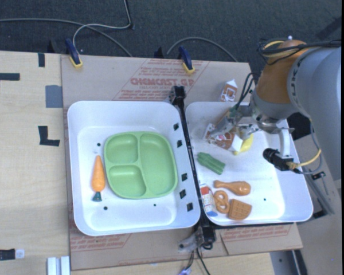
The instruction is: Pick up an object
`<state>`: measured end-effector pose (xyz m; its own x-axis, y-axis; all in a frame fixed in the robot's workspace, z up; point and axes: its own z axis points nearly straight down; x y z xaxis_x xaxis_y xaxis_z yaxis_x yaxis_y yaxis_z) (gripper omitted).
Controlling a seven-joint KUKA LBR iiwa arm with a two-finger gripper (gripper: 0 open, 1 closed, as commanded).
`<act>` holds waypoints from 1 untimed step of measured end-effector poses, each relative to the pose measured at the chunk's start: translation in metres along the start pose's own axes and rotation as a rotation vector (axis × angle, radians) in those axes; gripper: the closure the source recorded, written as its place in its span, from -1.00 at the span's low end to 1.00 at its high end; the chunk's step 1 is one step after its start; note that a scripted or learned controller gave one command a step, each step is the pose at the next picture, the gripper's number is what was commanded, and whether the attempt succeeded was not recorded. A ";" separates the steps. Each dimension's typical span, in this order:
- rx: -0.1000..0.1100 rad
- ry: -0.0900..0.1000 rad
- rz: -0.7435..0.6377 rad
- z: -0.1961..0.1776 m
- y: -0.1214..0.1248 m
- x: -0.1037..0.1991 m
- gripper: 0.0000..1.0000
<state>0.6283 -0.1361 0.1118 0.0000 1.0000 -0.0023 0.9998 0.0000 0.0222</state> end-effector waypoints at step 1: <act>-0.008 0.000 -0.002 0.009 0.032 0.001 -1.00</act>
<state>0.6607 -0.1346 0.1030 -0.0016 1.0000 -0.0019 0.9995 0.0016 0.0305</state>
